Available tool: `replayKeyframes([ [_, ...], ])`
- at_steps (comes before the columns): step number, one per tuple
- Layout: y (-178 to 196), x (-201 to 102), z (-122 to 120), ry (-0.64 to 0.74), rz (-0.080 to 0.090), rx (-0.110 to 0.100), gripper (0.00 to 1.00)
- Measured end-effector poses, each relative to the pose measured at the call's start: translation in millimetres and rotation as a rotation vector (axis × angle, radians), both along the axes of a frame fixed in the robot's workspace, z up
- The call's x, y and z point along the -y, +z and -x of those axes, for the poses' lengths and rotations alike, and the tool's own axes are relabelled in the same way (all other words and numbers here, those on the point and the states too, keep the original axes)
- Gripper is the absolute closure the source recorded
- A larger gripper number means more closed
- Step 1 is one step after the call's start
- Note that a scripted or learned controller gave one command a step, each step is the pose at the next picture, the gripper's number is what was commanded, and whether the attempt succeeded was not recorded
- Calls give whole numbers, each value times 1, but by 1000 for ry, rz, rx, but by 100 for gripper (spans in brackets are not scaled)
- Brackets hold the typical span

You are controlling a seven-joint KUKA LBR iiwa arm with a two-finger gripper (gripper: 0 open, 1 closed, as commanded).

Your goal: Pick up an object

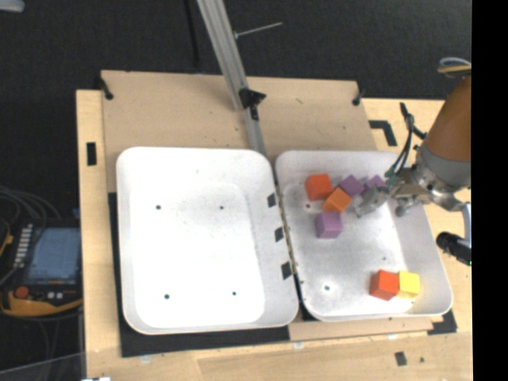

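The right bin [413, 236] holds several small blocks. An orange cube [318, 186], an orange block [337, 201] and three purple blocks [350, 186] [328, 224] [375, 182] cluster at its far left. A red-orange cube [384, 284] and a yellow cube [409, 283] sit together near its front right corner. My gripper [385, 204] hangs over the bin's far right part, just right of the cluster. It is open, with bare bin floor between its fingers; the left finger [367, 203] is close to the purple blocks.
The left bin [194, 236] lies beside the right one, with a row of black clips [279, 232] along the shared edge. A slanted metal pole [226, 54] rises from the bench behind the bins. Cables [409, 133] trail near the wrist.
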State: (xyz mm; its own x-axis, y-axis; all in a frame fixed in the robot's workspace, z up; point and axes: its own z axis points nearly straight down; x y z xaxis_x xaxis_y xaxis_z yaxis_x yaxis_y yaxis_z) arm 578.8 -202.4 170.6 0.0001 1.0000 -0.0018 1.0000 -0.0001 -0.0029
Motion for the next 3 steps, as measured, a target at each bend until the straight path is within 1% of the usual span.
replayKeyframes([
  [1,-62,3,4,0,0,-1,0],
  [2,-73,4,4,-2,2,4,0],
  [3,-61,5,2,-6,2,9,100],
])
